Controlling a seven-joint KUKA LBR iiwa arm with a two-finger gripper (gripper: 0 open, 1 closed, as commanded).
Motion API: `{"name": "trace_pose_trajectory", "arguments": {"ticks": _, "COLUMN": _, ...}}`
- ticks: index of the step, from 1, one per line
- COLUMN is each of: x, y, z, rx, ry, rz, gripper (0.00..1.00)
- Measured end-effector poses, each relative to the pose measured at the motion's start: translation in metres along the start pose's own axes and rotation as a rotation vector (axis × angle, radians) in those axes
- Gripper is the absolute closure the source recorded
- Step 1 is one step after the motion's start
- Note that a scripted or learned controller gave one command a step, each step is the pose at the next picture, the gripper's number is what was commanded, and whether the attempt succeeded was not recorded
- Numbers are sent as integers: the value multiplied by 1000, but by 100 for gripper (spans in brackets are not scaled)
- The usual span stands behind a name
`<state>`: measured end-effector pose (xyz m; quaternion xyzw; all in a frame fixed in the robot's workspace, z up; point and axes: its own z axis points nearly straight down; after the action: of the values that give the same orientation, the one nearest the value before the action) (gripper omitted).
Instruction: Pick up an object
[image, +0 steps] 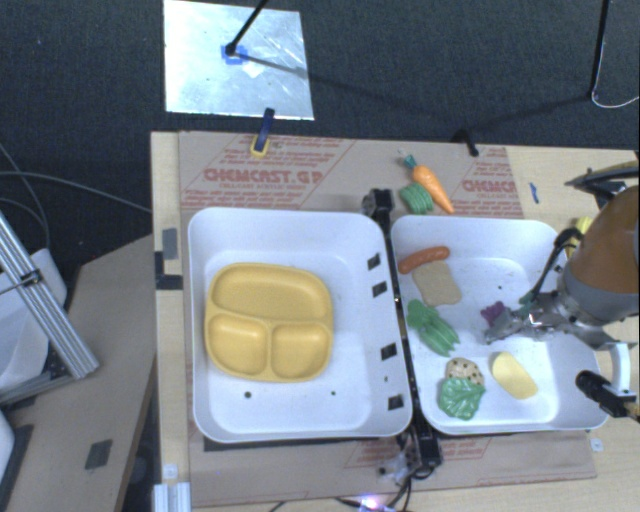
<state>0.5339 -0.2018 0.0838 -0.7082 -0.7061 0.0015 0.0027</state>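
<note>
The gripper (503, 326) sits low in the right bin (520, 240), with its tip just beside a small purple piece (494, 313) and just above a yellow piece (514, 375). You cannot tell from this view whether it is released or clenched, and nothing is seen between its tips, so do not treat any object as held. The candidate objects all lie in the right bin: a sausage (424, 258) and a tan slice (437, 286) toward the far side, a green vegetable (430, 326) near the centre wall, and a cookie (465, 370) touching a green leafy piece (461, 397) at the near side. The main risk is a miss: the purple piece is small and low, and the tips may close beside it or push it away. A second risk is a double contact, because the purple and yellow pieces lie near each other and the gripper may nudge one while closing on the other. The yellow piece looks rounded and smooth, so expect it to slip if gripped off-centre. The left bin (290, 225) carries a yellow divided tray (268, 320), and a carrot (430, 185) rests on the counter (300, 170) beyond the bins; both are well apart from the gripper.
</note>
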Motion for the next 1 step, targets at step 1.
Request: {"name": "trace_pose_trajectory", "arguments": {"ticks": 1, "x": -5, "y": -14, "z": 0, "rx": -5, "ry": -2, "rz": -3, "gripper": 0}}
